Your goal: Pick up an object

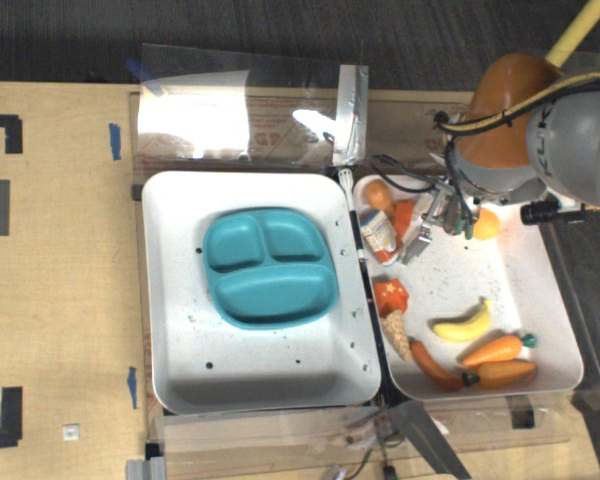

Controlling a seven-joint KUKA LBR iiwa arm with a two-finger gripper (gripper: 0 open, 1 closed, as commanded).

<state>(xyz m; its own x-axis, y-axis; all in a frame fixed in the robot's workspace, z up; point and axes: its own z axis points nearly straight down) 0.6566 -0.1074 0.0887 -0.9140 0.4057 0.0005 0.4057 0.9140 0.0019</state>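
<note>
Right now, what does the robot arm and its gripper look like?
The arm is grey with rounded casings and an orange band above the wrist. Black and yellow cables loop across the orange part. The gripper at its end is slim bare metal, with dark fittings around the wrist. A pale yellow rod slants away behind the arm.

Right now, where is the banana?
The banana lies in the right bin, toward its front, just above the two carrots and right of the tomato.
</note>
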